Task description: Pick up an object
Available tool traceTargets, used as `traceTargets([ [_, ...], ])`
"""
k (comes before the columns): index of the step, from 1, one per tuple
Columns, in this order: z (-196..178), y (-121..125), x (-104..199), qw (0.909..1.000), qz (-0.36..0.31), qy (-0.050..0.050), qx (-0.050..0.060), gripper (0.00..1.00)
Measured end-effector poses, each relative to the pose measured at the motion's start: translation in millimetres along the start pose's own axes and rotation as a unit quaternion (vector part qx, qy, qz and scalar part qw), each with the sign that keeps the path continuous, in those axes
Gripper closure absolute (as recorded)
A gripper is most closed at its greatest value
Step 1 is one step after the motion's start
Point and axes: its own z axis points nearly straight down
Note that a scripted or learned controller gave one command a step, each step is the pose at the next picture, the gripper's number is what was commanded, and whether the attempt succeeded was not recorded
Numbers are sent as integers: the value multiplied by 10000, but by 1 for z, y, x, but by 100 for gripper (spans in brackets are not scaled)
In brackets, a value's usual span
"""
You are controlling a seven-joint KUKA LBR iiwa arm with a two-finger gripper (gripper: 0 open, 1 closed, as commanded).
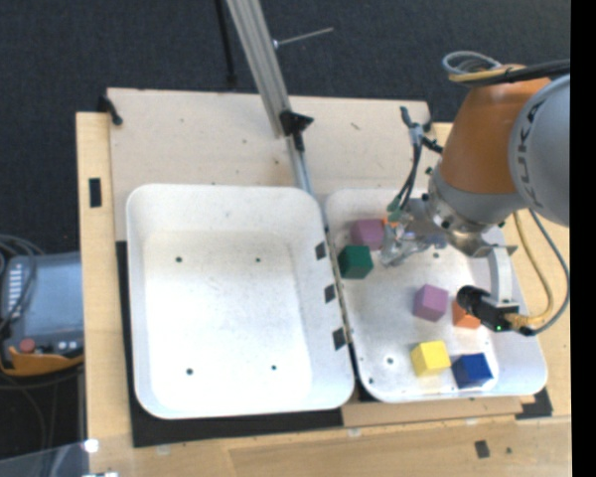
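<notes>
Green block [355, 261] beside pink block [368, 233], near the gripper [395, 249], grip state unclear.

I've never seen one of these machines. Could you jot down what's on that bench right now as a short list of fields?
arm: grey with orange band, reaching in over the right white bin
gripper: low in the right bin's upper left, beside the green cube and pink-purple cube
other blocks in the right bin: purple cube, yellow cube, blue cube, orange block partly hidden
left white bin: bare white floor showing
held object: cannot tell
</notes>
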Motion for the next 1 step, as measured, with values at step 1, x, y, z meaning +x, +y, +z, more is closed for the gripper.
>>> traceTargets([
  [1,5,-4,55,10000,-5,0,8,100],
])
